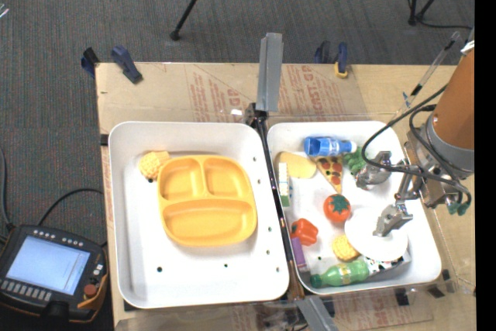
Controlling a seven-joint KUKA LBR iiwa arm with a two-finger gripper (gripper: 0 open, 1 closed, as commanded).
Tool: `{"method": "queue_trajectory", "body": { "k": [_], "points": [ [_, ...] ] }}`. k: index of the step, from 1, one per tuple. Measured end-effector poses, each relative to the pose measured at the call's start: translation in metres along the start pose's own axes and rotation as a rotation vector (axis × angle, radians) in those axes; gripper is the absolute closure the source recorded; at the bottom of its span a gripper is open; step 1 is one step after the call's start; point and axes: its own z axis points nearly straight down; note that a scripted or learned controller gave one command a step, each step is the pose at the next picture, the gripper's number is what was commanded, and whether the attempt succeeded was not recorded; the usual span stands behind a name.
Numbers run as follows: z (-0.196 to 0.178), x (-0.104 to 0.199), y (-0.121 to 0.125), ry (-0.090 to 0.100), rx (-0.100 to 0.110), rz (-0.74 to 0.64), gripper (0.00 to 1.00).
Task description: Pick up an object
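Note:
My gripper (381, 199) hangs over the right side of the right bin (425, 260). Its two fingers (371, 176) are spread apart and nothing sits between them, so it is open. One fingertip is above a white disc (372, 243) and the other is near a green toy (354, 163). Just left of the gripper lies a red tomato (336, 208). Around it lie a blue bottle (329, 146), a pizza slice (332, 171), a red pepper (304, 230), a yellow corn piece (344, 247) and a green bottle (341, 274).
The left bin (132, 260) holds a yellow divided plate (208, 199) and a yellow knobbly toy (153, 163). A pale yellow wedge (296, 165) and a purple pen (299, 253) lie along the right bin's left wall. A tablet (46, 267) sits off the bench, lower left.

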Motion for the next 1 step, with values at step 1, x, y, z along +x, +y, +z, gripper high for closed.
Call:
{"method": "queue_trajectory", "body": {
  "k": [1],
  "points": [
    [0.1167, -0.0108, -0.0291, 0.015, -0.004, 0.028, 0.0]
  ]
}}
